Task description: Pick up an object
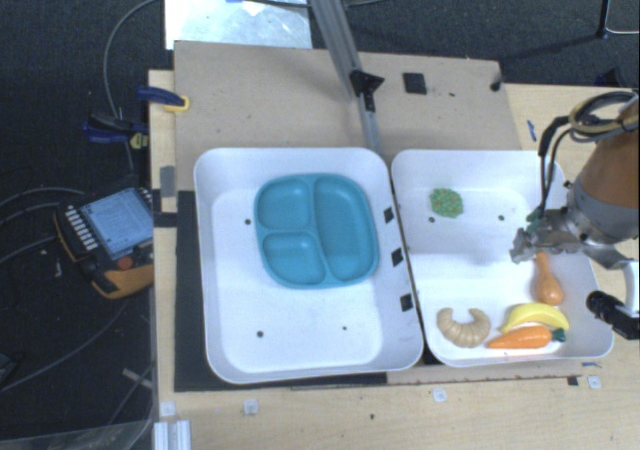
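Here the gripper hangs low in the right bin, just above the orange pear-shaped toy, but I cannot tell its opening, so it could easily slip off the narrow top and push the toy against the banana.

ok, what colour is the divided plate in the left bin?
Light blue: the three-compartment plastic plate is plain, unpatterned, seen clearly in the camera view.

Right bin centre open, toys crowding, seemingly, its near-right corner
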Controlling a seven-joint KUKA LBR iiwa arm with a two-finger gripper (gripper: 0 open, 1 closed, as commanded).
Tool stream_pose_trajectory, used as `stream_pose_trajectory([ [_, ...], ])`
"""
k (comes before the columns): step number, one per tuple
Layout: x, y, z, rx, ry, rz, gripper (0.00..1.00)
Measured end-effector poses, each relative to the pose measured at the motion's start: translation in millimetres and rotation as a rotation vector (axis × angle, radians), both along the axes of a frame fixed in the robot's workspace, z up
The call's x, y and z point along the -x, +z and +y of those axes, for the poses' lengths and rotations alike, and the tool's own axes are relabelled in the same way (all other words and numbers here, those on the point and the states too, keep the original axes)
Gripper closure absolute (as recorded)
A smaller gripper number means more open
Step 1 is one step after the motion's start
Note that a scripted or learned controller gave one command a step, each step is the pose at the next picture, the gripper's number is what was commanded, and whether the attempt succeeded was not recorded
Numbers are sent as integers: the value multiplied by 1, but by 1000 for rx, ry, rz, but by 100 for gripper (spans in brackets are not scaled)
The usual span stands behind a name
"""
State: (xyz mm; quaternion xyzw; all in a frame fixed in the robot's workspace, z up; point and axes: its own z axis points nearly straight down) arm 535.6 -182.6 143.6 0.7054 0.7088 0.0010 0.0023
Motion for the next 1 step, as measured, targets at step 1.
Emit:
stream_pose_trajectory([
  [1, -2, 54, 0, 0, 0, -2, 100],
])
